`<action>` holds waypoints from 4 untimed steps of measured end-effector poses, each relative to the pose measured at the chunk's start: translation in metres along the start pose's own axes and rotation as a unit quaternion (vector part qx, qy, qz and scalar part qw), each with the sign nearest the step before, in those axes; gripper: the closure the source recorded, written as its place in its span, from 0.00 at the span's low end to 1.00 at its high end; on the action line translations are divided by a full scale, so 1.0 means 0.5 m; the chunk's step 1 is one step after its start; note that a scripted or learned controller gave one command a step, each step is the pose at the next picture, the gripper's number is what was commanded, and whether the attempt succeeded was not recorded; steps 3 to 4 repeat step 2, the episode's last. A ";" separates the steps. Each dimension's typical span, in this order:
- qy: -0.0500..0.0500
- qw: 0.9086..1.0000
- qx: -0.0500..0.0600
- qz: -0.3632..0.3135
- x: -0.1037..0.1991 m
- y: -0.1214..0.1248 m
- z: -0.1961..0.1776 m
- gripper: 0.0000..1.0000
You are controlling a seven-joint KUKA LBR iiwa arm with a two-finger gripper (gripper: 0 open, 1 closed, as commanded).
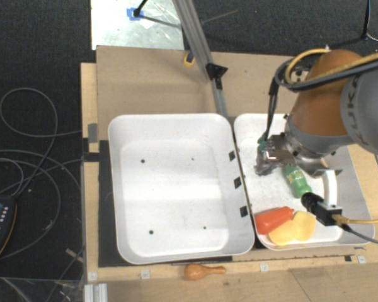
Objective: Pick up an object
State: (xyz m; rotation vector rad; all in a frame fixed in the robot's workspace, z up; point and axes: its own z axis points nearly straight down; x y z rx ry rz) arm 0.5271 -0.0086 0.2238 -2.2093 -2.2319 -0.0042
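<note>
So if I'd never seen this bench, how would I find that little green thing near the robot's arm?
Start at the right-hand shallow white bin, the one beneath the grey arm with the orange band. Toward its near end lie a red-orange lump and a pale yellow lump. Just behind them, farther from the front rim, is the small green bottle-shaped object with a white patch: the one green item among them.

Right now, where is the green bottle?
The green bottle lies in the right bin, just below the gripper, above the red object and yellow object.
</note>
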 end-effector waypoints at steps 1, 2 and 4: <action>0.000 1.000 -0.001 0.000 0.100 0.025 -0.014 1.00; 0.000 1.000 -0.001 -0.001 0.207 0.034 -0.034 1.00; 0.000 1.000 -0.001 -0.001 0.207 0.034 -0.034 1.00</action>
